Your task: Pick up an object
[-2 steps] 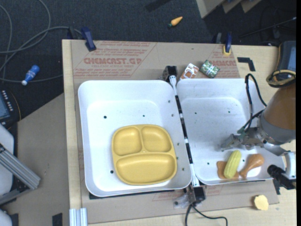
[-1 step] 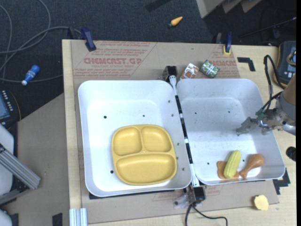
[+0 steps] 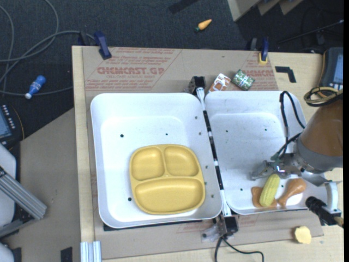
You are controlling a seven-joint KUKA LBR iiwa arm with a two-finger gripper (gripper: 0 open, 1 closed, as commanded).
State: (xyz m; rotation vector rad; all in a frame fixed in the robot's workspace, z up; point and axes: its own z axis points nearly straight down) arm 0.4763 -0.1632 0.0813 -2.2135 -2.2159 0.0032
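- Dark carpet surrounds a wooden bench (image 3: 163,70) printed with red lettering; two shallow white bins sit side by side on it, and loose cables trail across the floor
- Left bin (image 3: 109,119) holds a yellow divided plate (image 3: 166,179) with three compartments, lying flat near the bin's near edge
- Right bin (image 3: 240,119) holds a cluster in its near right corner: a yellow corn cob (image 3: 270,191) standing roughly upright in the view, an orange piece (image 3: 256,195) touching its left side, and a brown drumstick-like piece (image 3: 293,190) just to its right
- Gripper (image 3: 271,170) hangs directly above the top end of the corn cob, its metal fingers (image 3: 260,172) splayed apart; nothing sits between them
- Arm (image 3: 324,141) reaches in over the bin's right wall
- Outside the bins lie a small carton (image 3: 220,83) and a green can (image 3: 244,80) on the far side, and a yellow lump (image 3: 302,234) on the near side
- Judged risk: the three pieces are packed tight against each other, so a descending finger could land on the orange piece or the drumstick and shove the cob aside
- Another likely failure: the cob's rounded, slick body may squirt out as the fingers close, or the nearby bin wall may block one finger
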